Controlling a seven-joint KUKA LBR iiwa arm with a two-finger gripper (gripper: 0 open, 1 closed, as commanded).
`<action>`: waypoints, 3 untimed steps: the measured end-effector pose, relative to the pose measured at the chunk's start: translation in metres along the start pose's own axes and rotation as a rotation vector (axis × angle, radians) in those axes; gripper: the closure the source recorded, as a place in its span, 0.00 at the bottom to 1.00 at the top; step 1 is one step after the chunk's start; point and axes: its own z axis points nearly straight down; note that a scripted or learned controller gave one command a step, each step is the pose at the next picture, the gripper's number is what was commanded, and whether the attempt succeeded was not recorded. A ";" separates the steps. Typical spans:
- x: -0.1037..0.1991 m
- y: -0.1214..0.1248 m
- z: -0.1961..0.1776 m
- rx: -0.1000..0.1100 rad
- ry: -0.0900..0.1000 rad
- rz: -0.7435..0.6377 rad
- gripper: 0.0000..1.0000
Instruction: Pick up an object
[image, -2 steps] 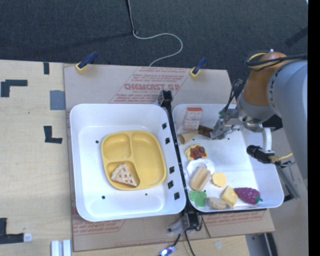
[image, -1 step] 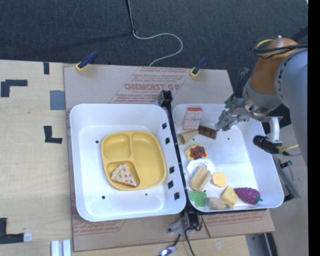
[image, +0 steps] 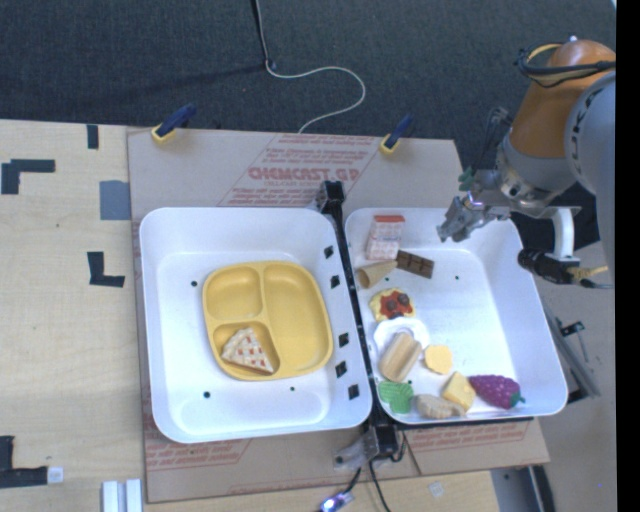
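Observation:
My gripper (image: 452, 229) hangs over the far edge of the right bin (image: 520, 310), to the right of a brown chocolate bar (image: 414, 264) and a pink-and-white wafer block (image: 383, 239). Nothing shows between its fingers. More toy food lies along the right bin's left and near side: an ice-cream cone (image: 374, 274), a small pizza (image: 391, 303), a hot dog bun (image: 399, 355), a round yellow slice (image: 438, 359), a cheese wedge (image: 459, 391), a purple eggplant (image: 495, 390) and a green piece (image: 396, 397).
The left bin (image: 170, 300) holds a yellow divided plate (image: 290, 300) with a waffle slice (image: 247, 350) in its near-left compartment. A black divider clip (image: 331, 196) sits between the bins. Blue-and-yellow clamps (image: 172, 122) hold the cardboard at the back.

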 end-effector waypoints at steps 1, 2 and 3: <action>0.001 0.001 -0.033 0.001 0.000 0.001 1.00; 0.051 -0.026 -0.042 0.005 0.001 -0.002 1.00; 0.109 -0.049 -0.040 0.006 0.002 -0.004 1.00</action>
